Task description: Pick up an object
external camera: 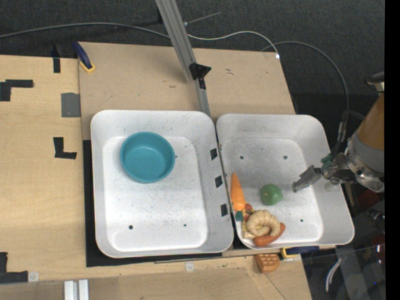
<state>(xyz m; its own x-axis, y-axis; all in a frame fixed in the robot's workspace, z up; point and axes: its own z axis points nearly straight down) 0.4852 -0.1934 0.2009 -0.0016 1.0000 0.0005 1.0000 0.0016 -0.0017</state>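
Over on the left, the left bin (100, 167) is sitting on the desk (144, 74) with a teal bowl (147, 157) resting upright at about ten o'clock of its floor. Moving across the seam, the right bin (269, 130) is carrying a cluster at its seven o'clock corner: an orange carrot (237, 194) is lying along the left wall, a beige pastry-like toy (260, 222) is sitting just below it, and a red sausage (272, 235) is touching the pastry's lower edge. A green ball (270, 194) is lying just beside the carrot, toward three o'clock. Further right, the pincer (304, 181) is hovering near the ball with nothing between its fingers; whether they're parted, I cannot tell
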